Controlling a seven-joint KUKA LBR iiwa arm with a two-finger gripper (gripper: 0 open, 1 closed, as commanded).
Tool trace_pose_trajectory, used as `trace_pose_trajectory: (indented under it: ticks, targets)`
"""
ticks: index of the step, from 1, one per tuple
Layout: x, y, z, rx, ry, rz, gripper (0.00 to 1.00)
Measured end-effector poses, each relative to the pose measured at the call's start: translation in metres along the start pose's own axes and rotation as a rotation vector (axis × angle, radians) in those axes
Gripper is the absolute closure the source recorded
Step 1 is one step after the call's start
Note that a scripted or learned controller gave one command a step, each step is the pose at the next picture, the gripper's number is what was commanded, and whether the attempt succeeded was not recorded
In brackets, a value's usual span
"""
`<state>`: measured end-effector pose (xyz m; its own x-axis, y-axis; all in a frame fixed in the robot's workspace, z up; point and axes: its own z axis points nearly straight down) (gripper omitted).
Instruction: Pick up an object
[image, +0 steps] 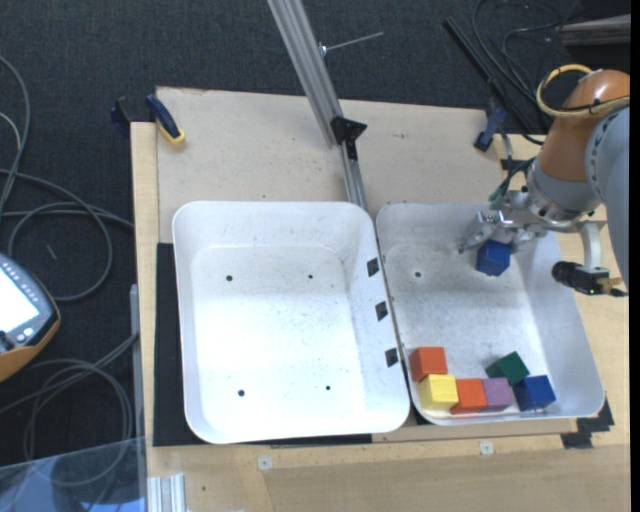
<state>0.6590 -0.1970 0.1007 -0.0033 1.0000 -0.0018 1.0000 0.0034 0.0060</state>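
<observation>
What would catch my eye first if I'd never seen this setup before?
Probably the grey and orange arm reaching in from the right, its claw holding a blue cube above the right bin. Next, the bright cluster of blocks in that bin's near corner: orange, yellow, purple, green and blue.

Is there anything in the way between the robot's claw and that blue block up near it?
Nothing visible. The blue block sits right at the gripper, above the right bin. The other blocks are clustered at the bin's near edge, well apart.
</observation>
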Motion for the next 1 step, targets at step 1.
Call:
trace_pose_trajectory:
  ticks: [1]
  targets:
    - [0.012,-0.0399,0.0004,0.009,0.003,0.004,0.0]
